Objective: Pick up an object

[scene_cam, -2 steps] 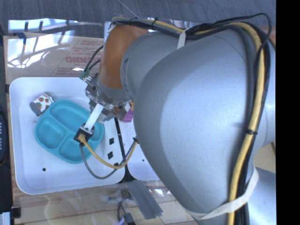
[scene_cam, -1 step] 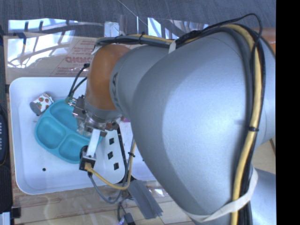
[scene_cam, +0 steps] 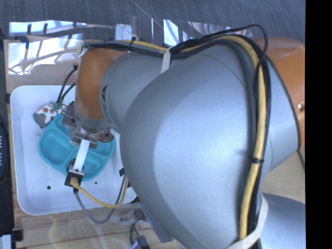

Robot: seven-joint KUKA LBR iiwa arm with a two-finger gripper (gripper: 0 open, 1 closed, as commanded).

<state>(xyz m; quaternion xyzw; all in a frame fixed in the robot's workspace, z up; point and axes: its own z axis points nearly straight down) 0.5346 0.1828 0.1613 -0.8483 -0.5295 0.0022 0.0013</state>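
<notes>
Seemingly nothing is lifted yet: the gripper [scene_cam: 86, 134] sits low over the teal dish [scene_cam: 52, 150] in the bin [scene_cam: 22, 139], beside a patterned item [scene_cam: 46, 112]; whether its jaws are apart I cannot tell.

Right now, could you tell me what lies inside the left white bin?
A blue dish and a small patterned item beside it; the arm hides the bin on its right side.
</notes>
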